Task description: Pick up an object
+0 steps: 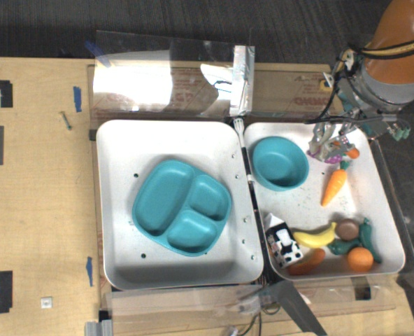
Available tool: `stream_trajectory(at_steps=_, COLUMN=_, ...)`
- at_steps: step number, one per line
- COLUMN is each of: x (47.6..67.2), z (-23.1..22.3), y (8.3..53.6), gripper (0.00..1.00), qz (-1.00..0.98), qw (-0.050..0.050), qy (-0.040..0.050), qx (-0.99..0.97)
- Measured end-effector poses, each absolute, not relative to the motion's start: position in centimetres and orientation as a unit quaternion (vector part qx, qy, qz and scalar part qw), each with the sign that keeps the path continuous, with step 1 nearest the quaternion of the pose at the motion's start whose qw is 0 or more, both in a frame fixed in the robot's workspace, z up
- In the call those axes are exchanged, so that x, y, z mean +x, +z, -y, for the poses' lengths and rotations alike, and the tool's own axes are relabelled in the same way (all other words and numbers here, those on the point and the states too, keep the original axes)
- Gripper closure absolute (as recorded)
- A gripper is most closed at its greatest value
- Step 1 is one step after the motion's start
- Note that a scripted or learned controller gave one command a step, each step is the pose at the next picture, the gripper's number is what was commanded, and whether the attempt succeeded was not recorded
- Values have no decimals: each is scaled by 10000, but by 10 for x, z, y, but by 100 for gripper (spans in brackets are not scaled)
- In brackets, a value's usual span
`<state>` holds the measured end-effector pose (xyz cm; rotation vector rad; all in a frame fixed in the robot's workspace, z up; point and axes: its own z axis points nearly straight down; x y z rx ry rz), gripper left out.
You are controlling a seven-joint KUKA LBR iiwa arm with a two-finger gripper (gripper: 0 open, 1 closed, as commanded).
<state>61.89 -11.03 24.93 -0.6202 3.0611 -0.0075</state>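
A: So, left bin (109,145), contents?

B: One item: teal divided plate (182,205), three compartments, lying flat at the bin's centre, turned slightly askew.

A: Right bin (392,208)?

B: Item one: teal bowl (280,162), upright, at ten o'clock within the bin, close to the wall shared with the left bin. Item two: toy carrot (334,185), lying tilted just right of the bowl, at about one o'clock from the bin's centre, green top pointing up. Item three: small pinkish multicoloured object (335,149), at twelve o'clock, too small to identify. Items along the six o'clock edge, left to right: black-and-white carton (282,242); toy banana (315,236), touching a red-orange piece (310,260) below it; brown round object (347,229); orange (360,259), resting against a dark green piece (366,233).

A: Arm?

B: Grey, orange band (401,16) visible, entering at two o'clock. Gripper (327,144) sits low over the bin's twelve o'clock corner, right at the pinkish object.

A: Fingers?

B: Cannot tell whether spread or pressed together; grip on anything unconfirmed.
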Motion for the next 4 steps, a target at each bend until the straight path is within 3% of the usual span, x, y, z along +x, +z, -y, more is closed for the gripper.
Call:
stream_trajectory(at_steps=1, x=617, z=111, y=244, gripper=0, qz=-9802, qw=44, qy=-4, qx=-1978)
stream_trajectory(at_steps=2, x=586, z=157, y=91, gripper=0, qz=-9718, qw=75, qy=-26, qx=-2355)
stream_trajectory(at_steps=3, x=593, z=155, y=109, gripper=100, qz=-9714, qw=193, qy=-57, qx=-2364)
stream_trajectory(at_steps=4, x=635, z=86, y=241, gripper=100, qz=-9892, qw=90, qy=-7, qx=-1462)
